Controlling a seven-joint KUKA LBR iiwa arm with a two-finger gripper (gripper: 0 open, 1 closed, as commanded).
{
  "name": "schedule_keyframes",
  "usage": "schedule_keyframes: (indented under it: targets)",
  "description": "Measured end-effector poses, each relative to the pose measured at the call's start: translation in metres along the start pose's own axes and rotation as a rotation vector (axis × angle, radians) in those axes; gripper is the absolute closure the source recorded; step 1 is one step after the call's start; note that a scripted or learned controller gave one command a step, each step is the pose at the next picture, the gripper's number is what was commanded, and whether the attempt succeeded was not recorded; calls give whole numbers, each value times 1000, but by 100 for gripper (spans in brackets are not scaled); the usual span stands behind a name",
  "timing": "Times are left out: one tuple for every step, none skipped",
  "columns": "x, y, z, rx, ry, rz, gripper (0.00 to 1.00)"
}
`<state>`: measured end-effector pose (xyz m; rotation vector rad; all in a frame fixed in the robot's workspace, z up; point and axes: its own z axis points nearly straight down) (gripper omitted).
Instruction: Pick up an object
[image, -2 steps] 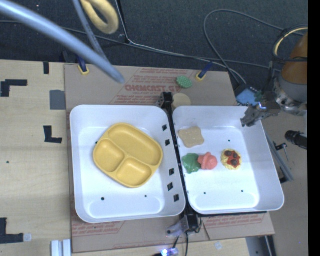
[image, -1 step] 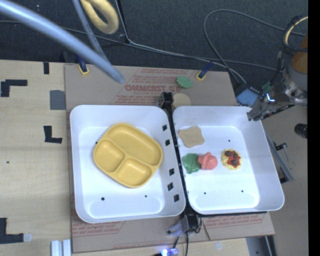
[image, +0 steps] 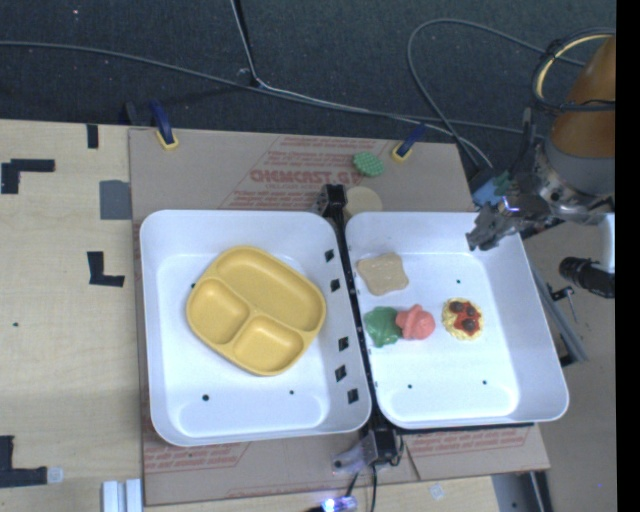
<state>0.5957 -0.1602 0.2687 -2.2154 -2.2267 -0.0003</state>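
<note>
Yellow tray (image: 256, 309): left bin (image: 170, 400), centre
Toast (image: 381, 272), green piece (image: 381, 327), pink piece (image: 416, 323): right bin (image: 520, 395)
Gripper (image: 488, 230): upper right, grip state unclear

I read red printing on the cardboard sheet (image: 250, 165) beneath the bins, near its far edge; it looks like "CHEMCAST", though the letters are too faint for me to be certain.

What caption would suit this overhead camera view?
End effector at right bin's far corner; yellow tray in left bin.
</note>
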Motion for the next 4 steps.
schedule_keyframes:
  targets:
    - [54,-9,18,2,1,0,100]
    - [102,-23,33,3,0,0,100]
    - [154,-44,34,3,1,-1,100]
    - [208,-49,28,1,1,-2,100]
